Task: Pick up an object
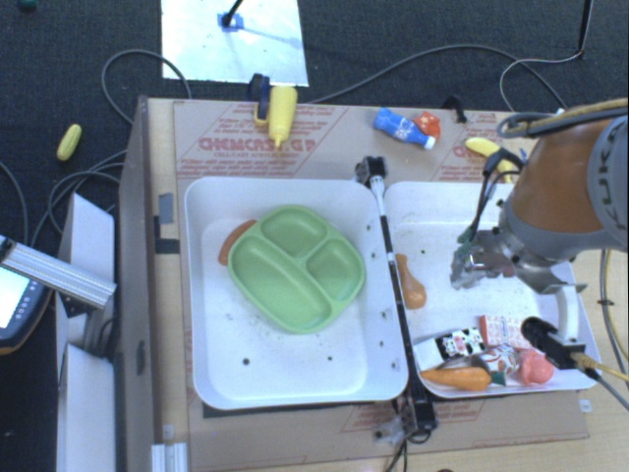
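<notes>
My gripper [472, 264] hangs right of centre, its grip state unreadable; nearest is the orange chicken leg [408, 283] just left, long axis running up-down the frame.

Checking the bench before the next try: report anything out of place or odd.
The green divided plate lies askew in the left bin, covering most of an orange item. A yellow bottle and a blue-and-orange object lie on the board outside the bins.

Grey arm reaching in from right, hand [470, 266] pointing down
</notes>
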You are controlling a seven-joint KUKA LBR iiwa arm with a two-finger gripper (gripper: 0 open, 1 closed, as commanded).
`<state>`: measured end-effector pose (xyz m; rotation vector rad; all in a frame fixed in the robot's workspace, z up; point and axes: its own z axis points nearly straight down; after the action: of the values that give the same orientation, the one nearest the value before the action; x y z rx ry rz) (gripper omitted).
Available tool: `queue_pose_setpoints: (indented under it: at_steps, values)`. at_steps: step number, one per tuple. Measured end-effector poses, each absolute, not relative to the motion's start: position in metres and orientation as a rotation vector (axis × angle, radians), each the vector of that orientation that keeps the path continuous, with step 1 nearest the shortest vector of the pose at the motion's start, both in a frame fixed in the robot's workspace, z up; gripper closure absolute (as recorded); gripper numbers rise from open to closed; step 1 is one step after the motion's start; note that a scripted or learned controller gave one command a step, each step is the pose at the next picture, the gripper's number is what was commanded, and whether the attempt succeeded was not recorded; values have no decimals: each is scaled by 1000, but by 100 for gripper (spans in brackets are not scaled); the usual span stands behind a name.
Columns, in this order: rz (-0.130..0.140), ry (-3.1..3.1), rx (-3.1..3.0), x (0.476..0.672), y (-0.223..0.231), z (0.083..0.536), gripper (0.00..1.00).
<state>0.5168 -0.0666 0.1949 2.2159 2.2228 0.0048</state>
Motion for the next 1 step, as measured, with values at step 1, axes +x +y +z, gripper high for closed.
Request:
queue_pose_setpoints:
  at_steps: [1]
  values:
    - [8,2225,2213,518,-66,205,100]
